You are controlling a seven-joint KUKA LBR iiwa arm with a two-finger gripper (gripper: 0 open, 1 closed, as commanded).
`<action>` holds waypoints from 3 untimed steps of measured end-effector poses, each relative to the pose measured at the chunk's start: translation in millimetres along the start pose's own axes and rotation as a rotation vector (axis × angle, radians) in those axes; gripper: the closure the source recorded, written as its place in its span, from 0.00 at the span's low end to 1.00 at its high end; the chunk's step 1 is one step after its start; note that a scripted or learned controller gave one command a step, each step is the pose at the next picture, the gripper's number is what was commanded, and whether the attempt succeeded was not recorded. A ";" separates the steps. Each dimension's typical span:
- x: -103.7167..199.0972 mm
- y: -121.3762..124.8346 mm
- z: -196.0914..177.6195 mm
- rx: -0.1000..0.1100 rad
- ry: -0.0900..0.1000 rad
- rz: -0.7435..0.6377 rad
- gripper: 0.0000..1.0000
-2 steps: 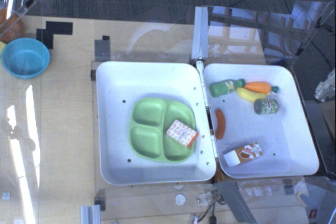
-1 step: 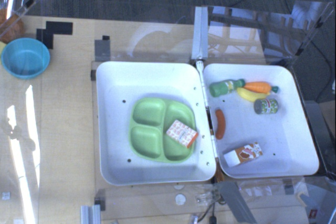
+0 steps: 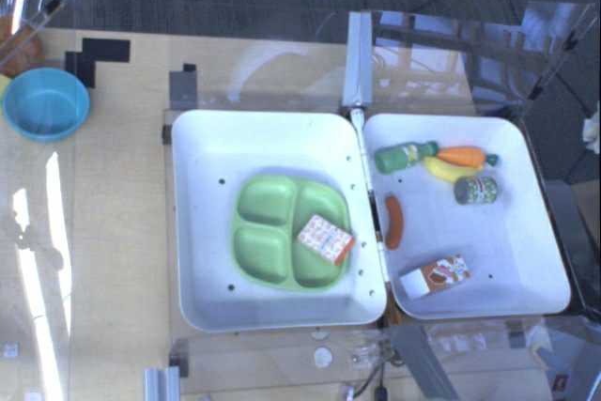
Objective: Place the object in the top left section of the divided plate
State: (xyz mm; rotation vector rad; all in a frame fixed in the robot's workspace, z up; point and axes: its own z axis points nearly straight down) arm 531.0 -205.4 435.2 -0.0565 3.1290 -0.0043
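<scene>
Box (image 3: 325,239) with a red-patterned label — print too small to read — lies tilted in the green plate's (image 3: 266,205) lower right section; the arm's tool isn't visible.

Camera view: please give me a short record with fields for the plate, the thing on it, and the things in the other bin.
plate: green divided plate, in the left bin
on plate: patterned small box, lying tilted over the right-hand sections
top left section: nothing in it
right bin: green bottle, carrot, banana, can, sausage, small carton
outside the bins: blue bowl on the bench
</scene>
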 end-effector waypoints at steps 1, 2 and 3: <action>-24.4 -0.6 0.3 -0.001 -0.001 -0.310 1.00; -33.7 -0.5 0.2 -0.001 -0.001 -0.418 1.00; -77.6 -1.8 1.4 -0.003 -0.002 -0.669 1.00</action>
